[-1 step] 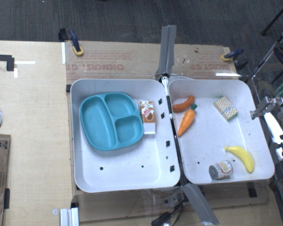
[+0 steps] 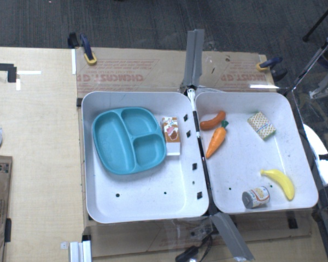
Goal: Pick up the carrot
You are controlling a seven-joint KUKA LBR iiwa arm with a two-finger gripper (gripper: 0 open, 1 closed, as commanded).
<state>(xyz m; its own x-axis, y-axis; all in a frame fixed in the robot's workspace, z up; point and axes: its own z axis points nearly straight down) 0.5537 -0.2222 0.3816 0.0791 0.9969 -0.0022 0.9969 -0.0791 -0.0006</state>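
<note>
While lying untouched, the tapered orange carrot point(image 2: 216, 140) is awaiting pickup.
It is touching an orange-red sausage point(image 2: 212, 120); gripping across mid-body looks safest. End effector state: cannot tell.

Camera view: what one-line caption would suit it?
Carrot beside a sausage in the right bin; blue divided plate in the left.

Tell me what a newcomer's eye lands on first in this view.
The big blue divided plate in the left bin stands out first, with a small snack box against its right edge. Next comes the orange carrot near the right bin's left wall, just below a sausage. A yellow banana and a can lie toward that bin's front right.
</note>
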